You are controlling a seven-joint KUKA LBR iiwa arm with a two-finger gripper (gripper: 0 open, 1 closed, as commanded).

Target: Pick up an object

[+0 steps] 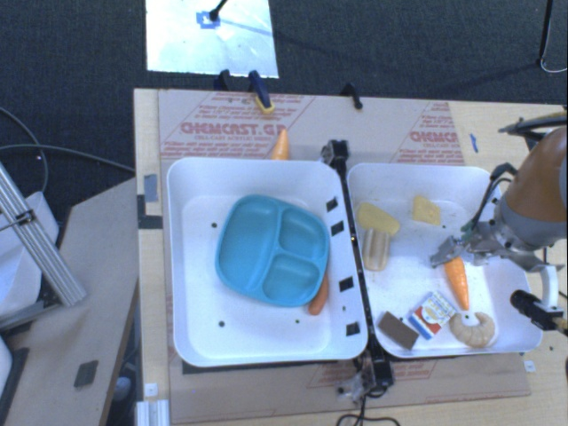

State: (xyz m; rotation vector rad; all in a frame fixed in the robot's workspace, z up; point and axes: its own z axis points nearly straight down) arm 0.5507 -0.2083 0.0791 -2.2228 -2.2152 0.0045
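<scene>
Hand (pixel 454 254) above carrot (pixel 457 282); croissant (pixel 475 328) near.

silver sheet (pixel 211 25) on dark carpet | metal frame (pixel 31 242) at left | blue clamp (pixel 260 91) on bench edge

The scene is evenly and brightly lit from above, with a cool bluish cast. The white bins (pixel 266 349) look slightly overexposed, and shadows are soft and short. The square sheet (pixel 211 25) at 12 o'clock gives pale glare. The whole picture is a little soft and grainy.
</scene>
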